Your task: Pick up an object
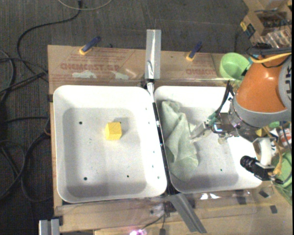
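Observation:
A small yellow block (113, 130) lies near the middle of the left white bin (68, 102). A crumpled pale green cloth (179, 136) lies along the left side of the right white bin (206, 182), against the divider. My gripper (211, 128) hangs low over the middle of the right bin, just to the right of the cloth's edge. The grey arm with its orange band (262, 89) comes in from the right above it. I see nothing held in the gripper.
A light green object (233, 64) sits beyond the right bin's far right corner. Two clamps (89, 44) (194, 49) hold the cardboard sheet behind the bins. A metal post (153, 53) rises at the divider. Cables and boxes lie at the right.

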You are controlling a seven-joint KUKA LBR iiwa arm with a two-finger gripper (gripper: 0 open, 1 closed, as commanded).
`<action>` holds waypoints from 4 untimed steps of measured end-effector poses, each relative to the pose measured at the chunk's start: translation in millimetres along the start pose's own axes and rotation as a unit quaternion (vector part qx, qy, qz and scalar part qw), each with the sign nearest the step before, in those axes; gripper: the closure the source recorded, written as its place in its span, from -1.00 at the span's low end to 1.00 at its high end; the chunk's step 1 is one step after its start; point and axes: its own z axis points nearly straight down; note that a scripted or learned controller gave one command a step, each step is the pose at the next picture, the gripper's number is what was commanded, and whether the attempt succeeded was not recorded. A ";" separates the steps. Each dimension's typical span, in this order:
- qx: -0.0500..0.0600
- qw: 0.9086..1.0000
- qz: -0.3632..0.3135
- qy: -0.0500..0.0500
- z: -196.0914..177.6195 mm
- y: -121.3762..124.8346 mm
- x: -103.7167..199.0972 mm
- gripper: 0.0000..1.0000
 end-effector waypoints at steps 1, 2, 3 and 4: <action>0.000 0.999 0.044 0.000 -20.0 12.3 -27.0 -1.00; 0.000 0.995 0.102 0.000 41.0 101.6 -7.9 -1.00; -0.005 0.999 0.048 -0.001 118.3 116.1 -7.2 -1.00; -0.001 0.999 0.041 -0.002 41.3 109.1 -44.5 -1.00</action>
